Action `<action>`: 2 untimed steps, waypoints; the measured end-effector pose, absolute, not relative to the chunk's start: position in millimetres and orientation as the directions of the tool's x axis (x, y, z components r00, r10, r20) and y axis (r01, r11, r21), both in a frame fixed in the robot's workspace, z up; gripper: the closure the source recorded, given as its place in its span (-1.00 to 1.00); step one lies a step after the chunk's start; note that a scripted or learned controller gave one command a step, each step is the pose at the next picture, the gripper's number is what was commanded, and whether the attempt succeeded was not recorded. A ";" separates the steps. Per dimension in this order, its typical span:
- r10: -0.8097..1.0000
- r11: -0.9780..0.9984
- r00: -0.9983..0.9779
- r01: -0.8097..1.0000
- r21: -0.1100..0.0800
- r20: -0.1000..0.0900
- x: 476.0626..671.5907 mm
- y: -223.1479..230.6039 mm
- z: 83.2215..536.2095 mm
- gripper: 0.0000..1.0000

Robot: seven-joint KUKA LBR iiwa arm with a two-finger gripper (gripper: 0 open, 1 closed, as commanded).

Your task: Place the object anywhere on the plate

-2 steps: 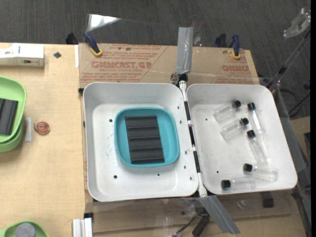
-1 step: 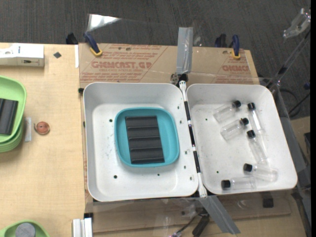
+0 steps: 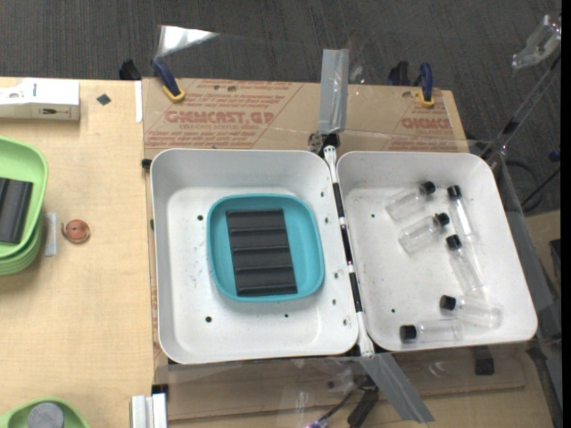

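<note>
Clear plastic vials (image 3: 446,239) lie scattered in your right bin (image 3: 500,328), well apart from the teal plate (image 3: 308,239); round and slick, they may slip your gripper, whose state I cannot tell.

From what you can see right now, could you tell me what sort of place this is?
Probably a robotics lab test bench: two white bins clamped side by side over cardboard, clear capped vials in the right one, and a teal plate in the left.

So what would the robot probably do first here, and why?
Probably reach into the right bin and go for one clear vial, perhaps the black-capped vial lying apart at top left. The vials all lie in that bin, while the teal plate in the left bin carries a dark ribbed insert.
</note>
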State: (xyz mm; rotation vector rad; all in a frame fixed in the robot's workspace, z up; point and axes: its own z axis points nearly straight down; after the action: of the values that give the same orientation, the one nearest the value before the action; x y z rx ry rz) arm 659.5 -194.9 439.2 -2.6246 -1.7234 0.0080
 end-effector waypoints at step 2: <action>0.918 -0.398 0.398 0.918 -0.004 -0.003 659.5 -194.9 439.2 -1.00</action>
State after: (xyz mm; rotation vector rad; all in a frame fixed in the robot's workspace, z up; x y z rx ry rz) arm 659.5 -194.9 439.2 -2.6246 -1.7233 0.0080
